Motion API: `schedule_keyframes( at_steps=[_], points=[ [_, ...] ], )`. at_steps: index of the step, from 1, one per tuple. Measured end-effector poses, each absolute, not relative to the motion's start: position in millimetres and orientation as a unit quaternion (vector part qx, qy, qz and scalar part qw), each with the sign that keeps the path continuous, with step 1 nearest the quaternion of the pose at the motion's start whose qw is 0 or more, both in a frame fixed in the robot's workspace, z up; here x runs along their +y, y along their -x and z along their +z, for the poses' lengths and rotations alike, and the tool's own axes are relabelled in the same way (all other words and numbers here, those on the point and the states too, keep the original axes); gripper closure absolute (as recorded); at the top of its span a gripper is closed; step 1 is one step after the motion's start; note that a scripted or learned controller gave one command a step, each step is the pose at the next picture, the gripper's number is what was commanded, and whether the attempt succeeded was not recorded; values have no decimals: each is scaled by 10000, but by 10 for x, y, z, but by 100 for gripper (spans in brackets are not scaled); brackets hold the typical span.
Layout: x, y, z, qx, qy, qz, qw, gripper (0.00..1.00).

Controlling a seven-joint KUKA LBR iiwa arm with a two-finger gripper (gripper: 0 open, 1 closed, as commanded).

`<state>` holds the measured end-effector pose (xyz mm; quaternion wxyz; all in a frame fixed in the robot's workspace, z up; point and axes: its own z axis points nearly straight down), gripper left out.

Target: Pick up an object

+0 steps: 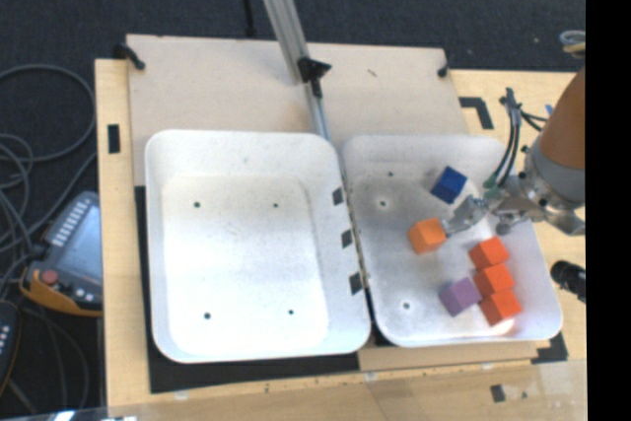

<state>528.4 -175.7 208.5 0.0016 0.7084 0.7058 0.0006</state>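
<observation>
Nearest your viewpoint, the bench's (296, 389) front edge runs below both bins; take the right bin (394, 311) as your reference for every item listed.

Inside the right bin:
- Orange block (427, 236), near the middle, with the gripper (461, 220) just beside it on the arm's side.
- Blue block (450, 183), toward the far wall, apart from the orange one.
- Purple block (458, 295), toward the near wall.
- Red-orange blocks (495, 280), three stacked in a row touching one another, against the bin's arm-side wall, just beside the purple block.

Gripper: low over the right bin, tips pointing at the orange block; you cannot tell whether its fingers are spread or closed, and no block is seen between them.

Outside the right bin:
- Left bin (246, 153), touching the right bin's side.
- Metal rail (281, 5), slanting up behind the seam between the bins.
- Handheld controller (69, 251), well beyond the left bin, among cables (30, 133).

No readable writing or brand marks on any item.
</observation>
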Motion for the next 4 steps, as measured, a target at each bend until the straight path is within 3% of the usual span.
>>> schedule_keyframes(
  at_steps=[1,2,3,4],
  points=[
    [-1699,-6092,944,7082,-7060,3,27,0],
    [-1371,-5748,973,7087,-7055,-2,1,0],
    [-1397,-5767,1082,7075,-7067,11,22,100],
    [-722,-6230,2017,7100,-7041,41,36,100]
  ],
)
